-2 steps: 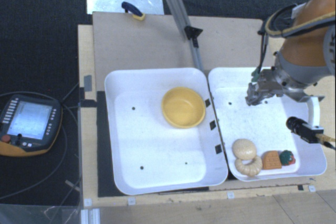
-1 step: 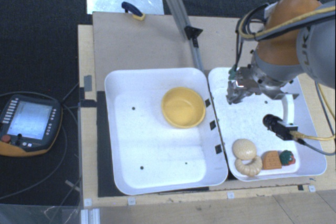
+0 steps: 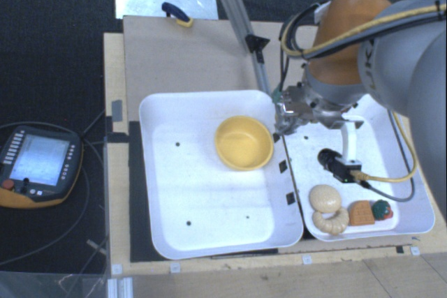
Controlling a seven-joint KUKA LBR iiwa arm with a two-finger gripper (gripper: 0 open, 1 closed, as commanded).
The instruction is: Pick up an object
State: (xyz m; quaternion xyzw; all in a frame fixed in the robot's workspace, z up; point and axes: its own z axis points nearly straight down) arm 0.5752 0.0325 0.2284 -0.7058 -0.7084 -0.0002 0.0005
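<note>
A yellow bowl (image 3: 244, 143) stands upright in the left bin (image 3: 181, 220), toward its right side. In the near corner of the right bin (image 3: 412, 216) lie a round beige bun (image 3: 325, 197), a pale ring-shaped pastry (image 3: 330, 221) and an orange carrot-like toy with a green end (image 3: 368, 212). My gripper (image 3: 285, 122) hangs low over the left rim of the right bin, just right of the bowl and apart from the food toys. The wrist hides what lies under it.
The grey arm with its orange band (image 3: 349, 17) covers the far half of the right bin. A black fitting with a yellow cable (image 3: 340, 169) hangs off the wrist. A slanted metal pole (image 3: 237, 10) crosses the bench behind the bins. A teach pendant (image 3: 38, 164) lies on the floor at left.
</note>
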